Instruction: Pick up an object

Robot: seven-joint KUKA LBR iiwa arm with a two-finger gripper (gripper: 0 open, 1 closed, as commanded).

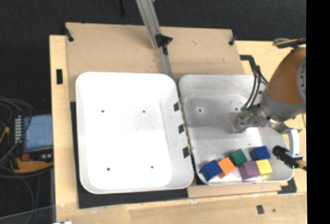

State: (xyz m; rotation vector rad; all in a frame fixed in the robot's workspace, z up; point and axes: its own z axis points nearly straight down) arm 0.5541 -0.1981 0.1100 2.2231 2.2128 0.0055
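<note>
- The pincer sits low in the right white plastic bin; I cannot tell its state.
- Small coloured cubes, among them a green cube, cluster at the frame's lower right.

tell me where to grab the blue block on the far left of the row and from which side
Grip the blue block across its near and far faces, coming straight down from above. Its right face touches the orange block, and the bin wall sits close on its left, so those sides look too crowded for fingers.
</note>
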